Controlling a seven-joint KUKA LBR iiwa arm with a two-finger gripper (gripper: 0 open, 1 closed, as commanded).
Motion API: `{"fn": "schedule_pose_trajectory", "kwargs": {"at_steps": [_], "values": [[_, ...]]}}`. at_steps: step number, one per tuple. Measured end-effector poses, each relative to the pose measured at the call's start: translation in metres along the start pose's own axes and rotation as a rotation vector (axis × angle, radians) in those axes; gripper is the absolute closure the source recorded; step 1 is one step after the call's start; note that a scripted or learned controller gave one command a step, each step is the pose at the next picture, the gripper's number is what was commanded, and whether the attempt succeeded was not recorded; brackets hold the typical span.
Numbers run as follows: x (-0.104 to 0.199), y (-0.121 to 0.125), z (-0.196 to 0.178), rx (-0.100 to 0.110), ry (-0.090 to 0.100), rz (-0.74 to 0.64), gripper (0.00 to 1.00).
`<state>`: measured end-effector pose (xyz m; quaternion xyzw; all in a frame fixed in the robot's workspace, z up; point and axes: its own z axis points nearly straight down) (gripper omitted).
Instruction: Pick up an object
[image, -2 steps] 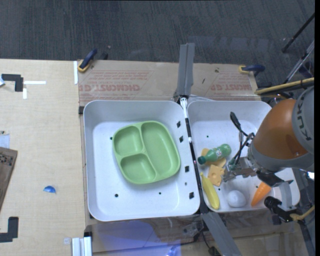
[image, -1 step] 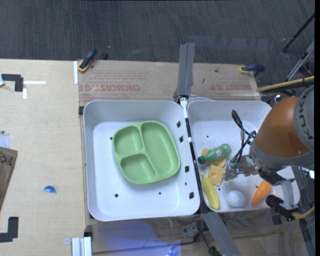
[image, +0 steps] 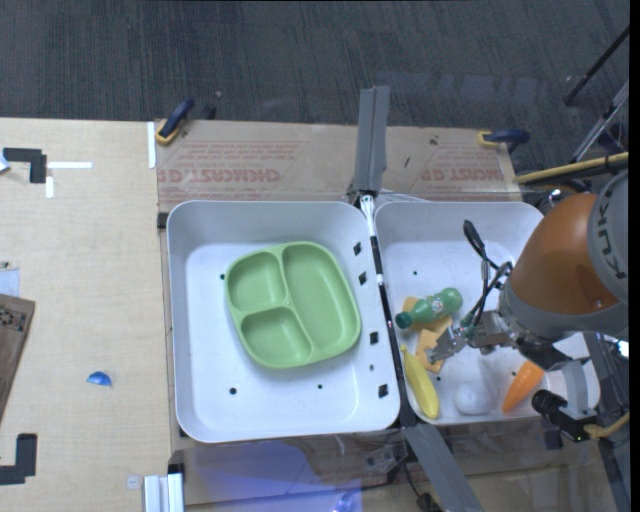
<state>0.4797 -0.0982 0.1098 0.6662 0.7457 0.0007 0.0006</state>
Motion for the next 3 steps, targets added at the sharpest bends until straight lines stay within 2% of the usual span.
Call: {"fn": "schedule_pose_trajectory", "kwargs": {"at_steps": [1,2,3], "values": [[-0.01,0.064,0.017,0.001,0.0,-0.038,0.0],[-0.046,0.126,0.017,0.001,-0.002,0.053,0.0],[-0.028,0.095,0.017,0.001,-0.002,0.07,0.0]]}}
